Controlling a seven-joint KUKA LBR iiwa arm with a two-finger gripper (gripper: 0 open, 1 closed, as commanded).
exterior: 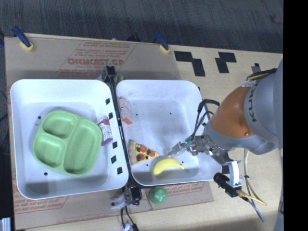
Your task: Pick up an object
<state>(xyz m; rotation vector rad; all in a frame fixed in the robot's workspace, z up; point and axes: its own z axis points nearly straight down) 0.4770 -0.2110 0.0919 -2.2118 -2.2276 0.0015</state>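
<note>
Lowest in view, a small green ball (157, 194) is seen outside the bins, below-left of the claw (177, 148). Just beneath the claw, a yellow plastic banana (167, 166) lies ungrasped, a likely target; a toy pizza slice (142, 152) sits leftward. Whether the claw is released cannot be told. Far left, a green divided plate (67, 142) rests.

Red "CHEMCAST GP" (faint) on the cardboard sheet (96, 57)
</note>
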